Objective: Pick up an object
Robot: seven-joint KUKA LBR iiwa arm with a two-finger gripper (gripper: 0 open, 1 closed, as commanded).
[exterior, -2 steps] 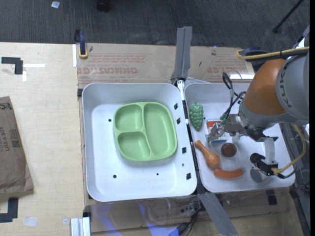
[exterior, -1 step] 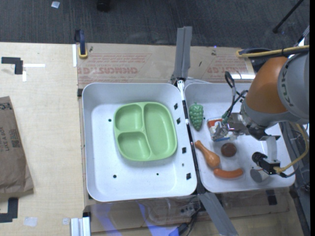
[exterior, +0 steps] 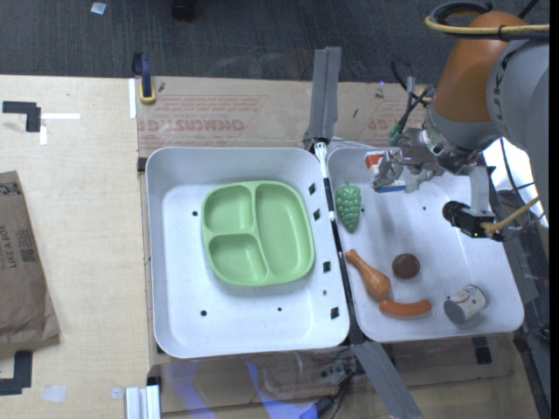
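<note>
At the far left you had a brown paper bag point(exterior: 22, 264) lying flat on the wooden bench point(exterior: 79, 190); a strip of brown cardboard point(exterior: 223, 113) with red printing lay along the back edge of the bench, behind the bins. The left bin point(exterior: 170, 312) held one thing, a light green plate point(exterior: 258, 232) with three compartments, flat near the middle of the bin; you could see a grey divider bar point(exterior: 325, 90) rising at the back between the two bins.

In the right bin point(exterior: 502, 317) you had several objects; a green bunch of grapes point(exterior: 348, 206) lay close to its left wall; below it an orange, pear-shaped squash point(exterior: 369, 275) lay tilted, and just beside its thick end an orange-red sausage point(exterior: 405, 307) lay across the front; a small round brown ball point(exterior: 405, 266) sat near these two, apart from them; a small white and grey cup point(exterior: 465, 304) lay on its side near the front right corner.

The gripper point(exterior: 390, 175) hung over the back part of the right bin, a small red and white item point(exterior: 376, 159) just beside it at the back wall; you could not tell if the gripper was spread or pressed together, because the picture was too unclear there; nothing was seen between its tips. The grey arm point(exterior: 515, 77) with its orange band point(exterior: 467, 68) came in from the right.
</note>
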